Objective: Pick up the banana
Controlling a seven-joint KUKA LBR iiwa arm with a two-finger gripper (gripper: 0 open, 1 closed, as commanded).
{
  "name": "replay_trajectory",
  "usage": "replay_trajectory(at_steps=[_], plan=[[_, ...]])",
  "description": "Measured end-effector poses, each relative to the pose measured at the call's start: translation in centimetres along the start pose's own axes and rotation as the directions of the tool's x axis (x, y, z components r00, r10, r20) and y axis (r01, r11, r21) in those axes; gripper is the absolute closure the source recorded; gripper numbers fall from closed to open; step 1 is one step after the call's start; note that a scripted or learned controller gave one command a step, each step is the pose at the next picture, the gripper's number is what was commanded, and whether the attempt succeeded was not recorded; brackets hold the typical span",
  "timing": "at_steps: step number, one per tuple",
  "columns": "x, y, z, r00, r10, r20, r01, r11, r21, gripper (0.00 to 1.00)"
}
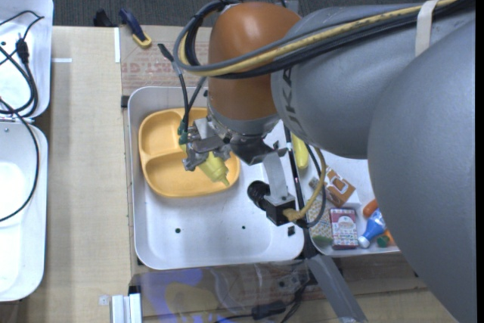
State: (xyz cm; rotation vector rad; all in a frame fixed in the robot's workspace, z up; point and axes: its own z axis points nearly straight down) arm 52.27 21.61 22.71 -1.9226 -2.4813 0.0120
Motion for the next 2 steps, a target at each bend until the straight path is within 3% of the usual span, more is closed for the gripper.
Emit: replay_trajectory(at_steps=[1, 2], plan=[[-1.3, -3.4, -1.1, 1.000, 0.007, -0.001, -0.007, 1.000, 0.000, 1.00], [1.3, -4.3, -1.0, 1.000, 0.008, 0.000, -0.008, 1.000, 0.000, 1.00]])
